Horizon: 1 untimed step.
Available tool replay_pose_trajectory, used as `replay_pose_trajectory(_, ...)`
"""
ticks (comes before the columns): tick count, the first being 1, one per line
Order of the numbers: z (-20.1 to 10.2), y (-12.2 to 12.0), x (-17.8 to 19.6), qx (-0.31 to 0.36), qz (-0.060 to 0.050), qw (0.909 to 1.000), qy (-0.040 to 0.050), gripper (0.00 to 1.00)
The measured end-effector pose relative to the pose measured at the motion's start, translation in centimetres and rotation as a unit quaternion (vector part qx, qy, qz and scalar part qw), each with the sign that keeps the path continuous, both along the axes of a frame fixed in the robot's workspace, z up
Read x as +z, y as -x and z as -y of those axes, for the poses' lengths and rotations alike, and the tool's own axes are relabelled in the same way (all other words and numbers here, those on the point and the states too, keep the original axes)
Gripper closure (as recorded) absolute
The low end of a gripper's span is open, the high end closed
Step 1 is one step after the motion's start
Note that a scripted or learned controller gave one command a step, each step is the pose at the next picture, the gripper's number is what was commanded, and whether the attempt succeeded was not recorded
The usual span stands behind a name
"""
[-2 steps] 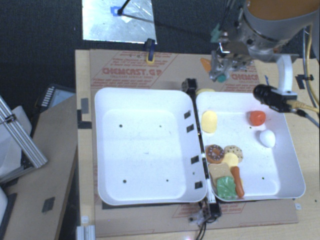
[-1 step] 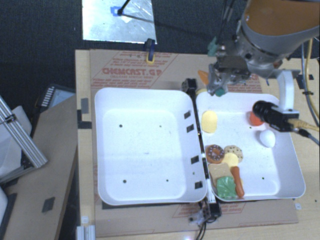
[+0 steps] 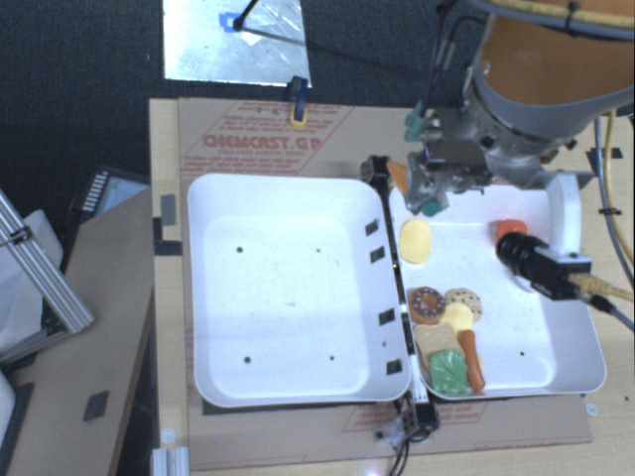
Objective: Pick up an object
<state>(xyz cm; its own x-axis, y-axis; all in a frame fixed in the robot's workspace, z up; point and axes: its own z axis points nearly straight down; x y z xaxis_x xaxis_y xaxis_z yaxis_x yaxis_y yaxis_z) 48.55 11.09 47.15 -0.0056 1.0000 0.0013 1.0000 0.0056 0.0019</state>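
Pale yellow rounded piece [image 3: 415, 240]: egg-like in outline, smooth, apparently a toy food item; lies in the right bin [image 3: 541, 350], close to its left wall and in the far half of the floor, apart from the other contents.

Handling, judged: light; probably hard plastic or firm foam, so stiff enough to take a pinch; the glossy curved skin may slip or squirt sideways if caught off-centre; not fragile. Best hold: across its narrow width, at the widest belly, jaws closing parallel to the bin's left wall; the wall leaves little room on that side, so clearance is the risk.

Position relative to the gripper [image 3: 431, 204]: the gripper hangs over the far left corner of the right bin, just beyond the piece's far end, near but not touching; nothing is seen held; whether it stands open or closed cannot be told from this view. A short move toward the near edge, then a descent, would be needed.

Other contents of the right bin: an orange piece [image 3: 510, 229] near the far right corner; a doughnut [image 3: 427, 305], a biscuit [image 3: 464, 298] and further food pieces crowded toward the near left corner.

Left bin [image 3: 288, 296]: white, beside the right bin.
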Motion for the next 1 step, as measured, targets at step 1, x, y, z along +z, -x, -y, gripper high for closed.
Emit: replay_pose_trajectory(1,-3.79,-0.09,1.09,0.0,0.001,1.0,-0.0003,1.0)
